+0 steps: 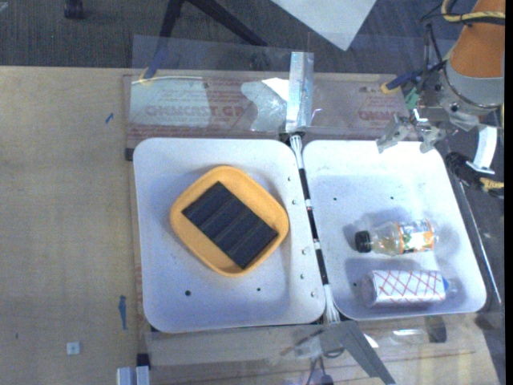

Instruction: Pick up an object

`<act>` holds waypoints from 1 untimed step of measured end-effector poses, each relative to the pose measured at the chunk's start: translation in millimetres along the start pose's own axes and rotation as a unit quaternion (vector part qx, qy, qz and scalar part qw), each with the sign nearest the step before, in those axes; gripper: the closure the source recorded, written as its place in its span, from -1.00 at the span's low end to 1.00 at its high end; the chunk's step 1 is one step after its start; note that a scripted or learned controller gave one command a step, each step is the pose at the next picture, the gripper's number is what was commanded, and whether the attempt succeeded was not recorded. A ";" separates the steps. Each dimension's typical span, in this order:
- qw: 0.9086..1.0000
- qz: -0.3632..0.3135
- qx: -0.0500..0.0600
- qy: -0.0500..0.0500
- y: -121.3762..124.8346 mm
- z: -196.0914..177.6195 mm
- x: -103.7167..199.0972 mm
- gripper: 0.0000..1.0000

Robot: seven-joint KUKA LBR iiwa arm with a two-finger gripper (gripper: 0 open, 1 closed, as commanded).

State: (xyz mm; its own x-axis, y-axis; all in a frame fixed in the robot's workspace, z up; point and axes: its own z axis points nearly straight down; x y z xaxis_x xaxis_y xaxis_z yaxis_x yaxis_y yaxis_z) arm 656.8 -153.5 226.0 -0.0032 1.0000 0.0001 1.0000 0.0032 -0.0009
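In the right bin (361,183) a small clear bottle (397,238) with a black cap and orange label lies on its side. Just in front of it lies a white pack with a red criss-cross pattern (406,286). The left bin (160,279) holds an orange square dish with a dark ridged insert (229,229). My gripper (410,133) hangs over the far right corner of the right bin, well behind the bottle, below the orange band of the arm (481,30). Nothing is seen between its fingers.
A clear plastic sheet with red lettering (208,107) and a metal bracket (300,91) lie behind the bins. Wooden bench top (56,215) stretches to the left. Cables (481,175) run along the right bin's right side.
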 end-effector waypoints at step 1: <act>0.999 -0.032 0.000 0.000 -49.2 118.1 47.9 -1.00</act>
State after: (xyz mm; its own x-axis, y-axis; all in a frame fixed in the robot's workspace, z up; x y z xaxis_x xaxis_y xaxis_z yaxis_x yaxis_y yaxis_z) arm 607.3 -105.7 107.9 -0.0668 0.9978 -0.0002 0.9978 0.0668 -0.0003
